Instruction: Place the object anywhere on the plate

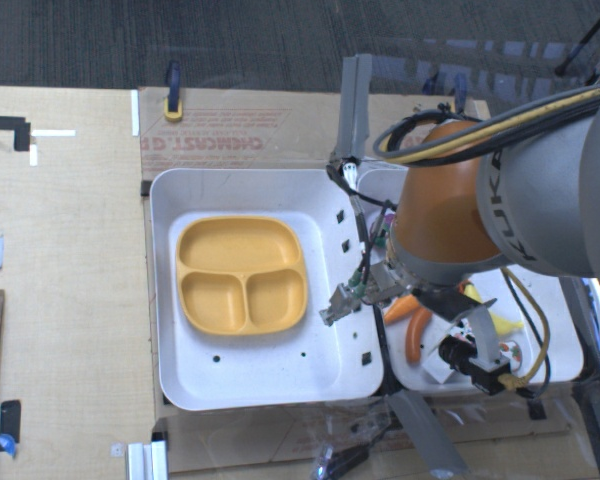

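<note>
Pale wooden bench, two shallow white bins; yellow three-compartment plastic plate centre-left, bare; orange carrot-shaped object lies in right bin under grey arm's wrist; gripper at divider, grip state can't tell.

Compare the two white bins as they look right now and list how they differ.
The left bin holds a yellow divided plate; the right bin holds loose items, among them an orange carrot-like piece and something yellow. The left bin lies in open view, while the arm covers much of the right bin. The gripper hangs over the left bin's right side, beside the plate. Both are shallow, white and side by side.
</note>
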You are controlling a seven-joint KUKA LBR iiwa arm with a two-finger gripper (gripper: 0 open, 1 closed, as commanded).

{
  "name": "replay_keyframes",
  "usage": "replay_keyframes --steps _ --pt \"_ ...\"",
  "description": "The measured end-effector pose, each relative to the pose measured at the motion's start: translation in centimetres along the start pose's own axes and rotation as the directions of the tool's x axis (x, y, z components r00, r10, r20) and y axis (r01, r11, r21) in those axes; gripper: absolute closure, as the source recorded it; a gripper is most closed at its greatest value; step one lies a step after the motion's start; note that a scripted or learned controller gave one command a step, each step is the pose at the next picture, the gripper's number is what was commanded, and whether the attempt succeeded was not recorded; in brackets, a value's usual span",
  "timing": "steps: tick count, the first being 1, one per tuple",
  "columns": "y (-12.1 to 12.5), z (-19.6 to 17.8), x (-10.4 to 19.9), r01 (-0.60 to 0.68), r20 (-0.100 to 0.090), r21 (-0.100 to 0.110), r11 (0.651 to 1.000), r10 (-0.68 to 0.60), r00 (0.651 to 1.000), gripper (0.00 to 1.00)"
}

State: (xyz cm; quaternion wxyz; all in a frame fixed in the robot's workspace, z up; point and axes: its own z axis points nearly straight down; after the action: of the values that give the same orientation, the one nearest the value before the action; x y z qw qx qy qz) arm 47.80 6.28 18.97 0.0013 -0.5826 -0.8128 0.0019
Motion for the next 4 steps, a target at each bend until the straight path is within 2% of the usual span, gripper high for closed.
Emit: replay_keyframes --steps 1,2,3,4 --pt "1.7 -17.8 3.0 -0.012 0.002 -0.003 1.0 0.012 1.0 0.0" --pt "1.8 -18.6 2.9 -0.013 0.003 0.001 1.0 0.013 1.0 1.0" --pt "1.9 -20.5 5.6 -0.017 0.001 -0.002 1.0 0.017 1.0 1.0" --pt "4.6 -11.6 12.2 -0.019 0.001 0.0 1.0 0.019 1.0 1.0"
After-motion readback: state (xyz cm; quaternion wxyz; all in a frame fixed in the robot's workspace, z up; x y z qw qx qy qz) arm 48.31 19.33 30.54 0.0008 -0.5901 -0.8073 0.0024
